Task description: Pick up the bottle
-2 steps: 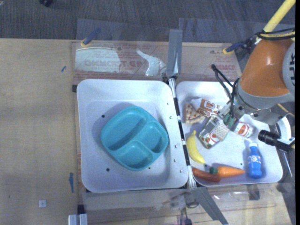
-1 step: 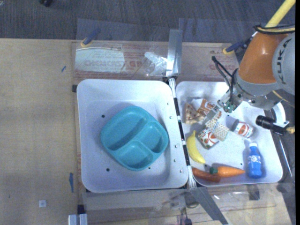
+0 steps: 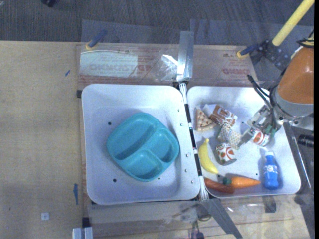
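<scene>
Little here reads clearly. Two printed strips lie along the far edge of the surface, behind the bins: the left strip (image 3: 108,63) carries reddish lettering that appears upside down, and the right strip (image 3: 234,71) bears a shorter run of the same kind of red print. The letters are too blurred to spell out, though both may show one brand word. The blue bottle (image 3: 270,170) has a white label whose marks are too small to read.

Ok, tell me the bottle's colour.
Blue bottle with a white cap, seen in the camera view.
</scene>
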`<state>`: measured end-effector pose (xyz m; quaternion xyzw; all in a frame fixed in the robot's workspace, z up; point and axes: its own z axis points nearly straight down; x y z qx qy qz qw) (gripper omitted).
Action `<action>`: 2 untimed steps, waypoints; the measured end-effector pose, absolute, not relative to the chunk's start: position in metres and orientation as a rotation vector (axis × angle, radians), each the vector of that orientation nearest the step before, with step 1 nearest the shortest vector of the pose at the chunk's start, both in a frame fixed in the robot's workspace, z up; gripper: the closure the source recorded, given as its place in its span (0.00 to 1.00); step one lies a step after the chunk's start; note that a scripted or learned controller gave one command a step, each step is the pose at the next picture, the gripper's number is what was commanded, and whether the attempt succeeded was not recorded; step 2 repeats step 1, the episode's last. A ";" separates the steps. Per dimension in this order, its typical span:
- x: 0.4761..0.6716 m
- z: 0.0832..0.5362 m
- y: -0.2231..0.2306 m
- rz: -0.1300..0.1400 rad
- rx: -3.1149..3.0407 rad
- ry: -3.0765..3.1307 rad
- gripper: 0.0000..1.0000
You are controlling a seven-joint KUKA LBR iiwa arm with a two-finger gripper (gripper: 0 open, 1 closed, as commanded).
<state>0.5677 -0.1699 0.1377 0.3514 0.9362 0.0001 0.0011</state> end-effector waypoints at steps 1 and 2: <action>0.525 0.091 -0.224 0.000 0.957 2.989 0.00; 0.525 0.091 -0.224 0.000 0.957 2.989 0.00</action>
